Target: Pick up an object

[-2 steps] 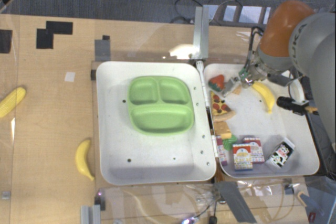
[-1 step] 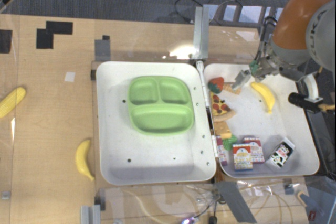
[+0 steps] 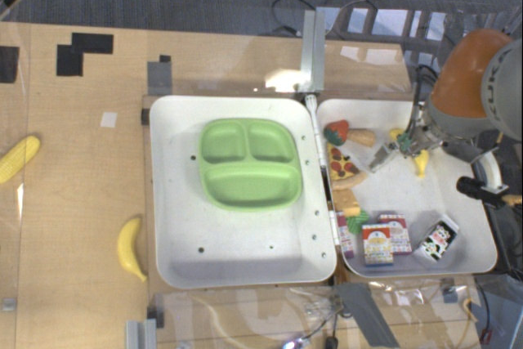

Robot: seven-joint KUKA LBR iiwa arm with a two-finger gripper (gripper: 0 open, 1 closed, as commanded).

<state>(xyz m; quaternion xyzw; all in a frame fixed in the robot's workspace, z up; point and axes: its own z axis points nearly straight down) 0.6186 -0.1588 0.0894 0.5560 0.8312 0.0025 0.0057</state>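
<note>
Camera view: gripper (image 3: 384, 157) is seen right of centre, jaw state indeterminate; pizza slice (image 3: 342, 165) lies just left, long axis vertical.

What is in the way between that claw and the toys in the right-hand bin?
Nothing visible. The gripper hangs over bare floor of the right bin, with the pizza slice, the strawberry and a yellow piece lying close around it, none covered.
</note>
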